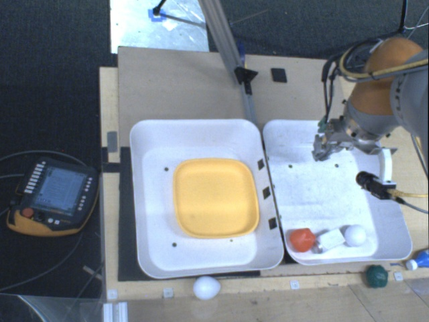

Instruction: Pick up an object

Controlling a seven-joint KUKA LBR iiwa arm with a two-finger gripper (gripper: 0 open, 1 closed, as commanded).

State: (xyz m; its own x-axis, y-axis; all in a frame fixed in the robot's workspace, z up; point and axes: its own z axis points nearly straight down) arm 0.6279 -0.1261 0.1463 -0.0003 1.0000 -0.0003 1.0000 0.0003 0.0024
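Observation:
The right bin (335,200) holds a red-orange ball-like object (301,239) at its near edge, with a small white block (330,240) and a white ball (354,234) beside it. My gripper (323,149) hangs over the far part of this bin, well away from those objects. A yellow square plate (216,196) lies in the left bin (151,200).
A white egg-shaped object (206,288) and a dark green ball (376,276) rest on the bench in front of the bins. A teach pendant (52,198) lies on the floor at left. A grey slanted pole (224,32) stands behind the bins.

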